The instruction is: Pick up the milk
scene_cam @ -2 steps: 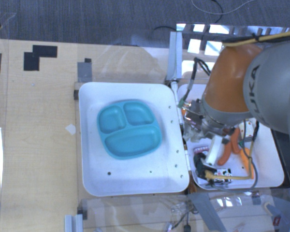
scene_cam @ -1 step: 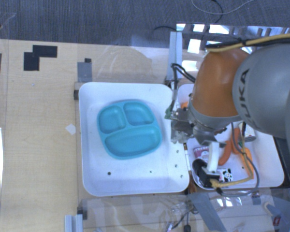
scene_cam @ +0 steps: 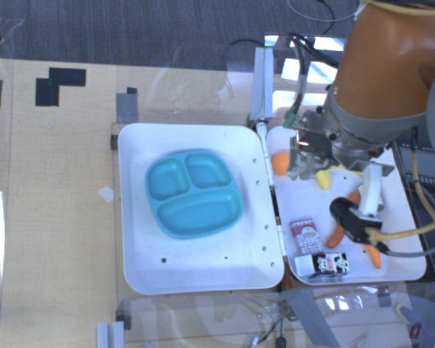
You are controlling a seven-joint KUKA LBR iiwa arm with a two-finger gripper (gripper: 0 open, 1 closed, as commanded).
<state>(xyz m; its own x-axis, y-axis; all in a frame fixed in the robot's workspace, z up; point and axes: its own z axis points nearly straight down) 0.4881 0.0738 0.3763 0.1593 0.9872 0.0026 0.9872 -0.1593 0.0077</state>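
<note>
White milk carton (scene_cam: 328, 264) lies untouched at right bin's (scene_cam: 409, 270) near edge; claw (scene_cam: 304, 158) hovers well apart, grip state indiscernible. Pickup outstanding.

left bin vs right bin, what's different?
The left bin holds one thing, a blue divided plate; the right bin holds many small items, among them a black-and-white carton and a maroon packet. The left bin lies open to view; the arm hangs over the right bin and hides part of it. Both are shallow and white.
</note>
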